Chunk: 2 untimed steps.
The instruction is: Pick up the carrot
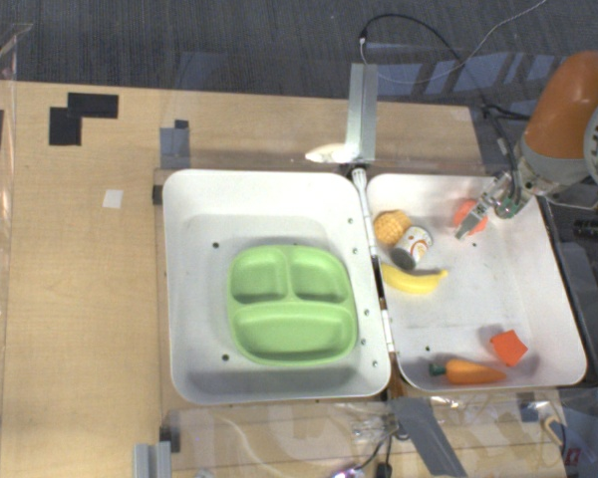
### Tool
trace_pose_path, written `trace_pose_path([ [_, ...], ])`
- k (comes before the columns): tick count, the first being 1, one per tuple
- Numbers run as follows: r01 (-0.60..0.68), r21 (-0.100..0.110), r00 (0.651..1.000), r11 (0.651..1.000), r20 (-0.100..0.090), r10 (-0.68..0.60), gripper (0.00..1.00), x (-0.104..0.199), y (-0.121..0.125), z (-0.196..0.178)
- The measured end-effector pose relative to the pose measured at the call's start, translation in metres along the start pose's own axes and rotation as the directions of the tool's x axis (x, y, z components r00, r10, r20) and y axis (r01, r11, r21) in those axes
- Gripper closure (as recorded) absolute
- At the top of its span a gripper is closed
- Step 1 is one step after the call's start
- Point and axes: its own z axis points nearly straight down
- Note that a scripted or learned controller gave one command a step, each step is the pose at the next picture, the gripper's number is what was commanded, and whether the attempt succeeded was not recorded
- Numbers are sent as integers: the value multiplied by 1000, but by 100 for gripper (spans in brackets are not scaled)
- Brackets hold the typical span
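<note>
The carrot (469, 371), orange with a dark green stub at its left end, lies along the front wall of the right bin (548, 297). My gripper (481, 213) hangs over the back of that bin, well away from the carrot, near the far right corner. Something small and red shows at its tip; I cannot make out what it is. The arm's orange band (568, 103) rises above it at the right.
An orange block (509, 348) sits just right of and behind the carrot. A banana (414, 280), a small can (416, 245) and a round yellow-orange fruit (390, 226) cluster near the bin's left wall. The left bin (194, 267) holds a green divided plate (291, 302).
</note>
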Motion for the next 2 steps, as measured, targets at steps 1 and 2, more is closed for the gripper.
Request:
trace_pose_path([
  [1,-281,-9,960,960,4,281,100,22,-4,-125],
  [2,-479,-5,878,878,-1,479,100,82,-18,-124],
])
